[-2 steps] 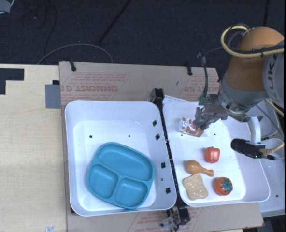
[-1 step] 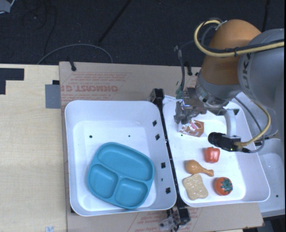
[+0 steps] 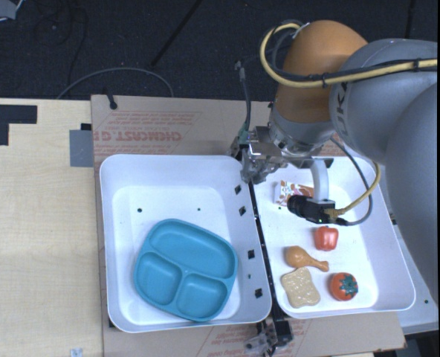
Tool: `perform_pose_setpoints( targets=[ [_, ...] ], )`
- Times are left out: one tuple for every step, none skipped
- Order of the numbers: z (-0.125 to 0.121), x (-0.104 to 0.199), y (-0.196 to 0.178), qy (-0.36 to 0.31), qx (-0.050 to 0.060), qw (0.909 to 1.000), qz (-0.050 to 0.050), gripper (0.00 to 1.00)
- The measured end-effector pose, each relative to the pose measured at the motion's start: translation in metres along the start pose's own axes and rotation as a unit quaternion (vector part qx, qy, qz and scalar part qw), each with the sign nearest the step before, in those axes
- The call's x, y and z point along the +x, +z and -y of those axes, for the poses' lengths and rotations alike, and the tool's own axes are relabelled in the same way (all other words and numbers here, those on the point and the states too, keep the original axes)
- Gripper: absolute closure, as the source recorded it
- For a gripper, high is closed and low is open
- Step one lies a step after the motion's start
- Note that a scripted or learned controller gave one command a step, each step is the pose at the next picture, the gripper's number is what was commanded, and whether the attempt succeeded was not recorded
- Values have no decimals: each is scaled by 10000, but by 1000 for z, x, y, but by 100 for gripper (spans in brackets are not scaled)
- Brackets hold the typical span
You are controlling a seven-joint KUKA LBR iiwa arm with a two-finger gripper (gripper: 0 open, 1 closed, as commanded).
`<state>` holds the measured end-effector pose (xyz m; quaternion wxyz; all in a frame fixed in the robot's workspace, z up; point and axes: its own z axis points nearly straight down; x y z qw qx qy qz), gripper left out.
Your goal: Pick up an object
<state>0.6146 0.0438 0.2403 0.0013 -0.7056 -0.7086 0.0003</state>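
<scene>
My gripper [image 3: 256,168] hangs over the far left corner of the right bin [image 3: 398,274], close to the divider between the bins. Right of it lies a small white and red packet [image 3: 285,192], partly covered by the arm's black cable fitting. Further toward the front of that bin lie a red pepper [image 3: 325,238], a tan drumstick [image 3: 305,258], a slice of toast [image 3: 300,287] and a red tomato [image 3: 343,285]. None of them touches the gripper.
The left bin [image 3: 123,199] holds a blue divided plate [image 3: 184,269]. The grey arm and its orange band [image 3: 316,50] cover the far right part of the right bin. A yellow cable loops around the wrist.
</scene>
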Motion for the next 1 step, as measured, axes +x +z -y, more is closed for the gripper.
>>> perform_pose_setpoints(
  targets=[
    [-10,54,13,-2,3,10000,5,100]
  ],
)
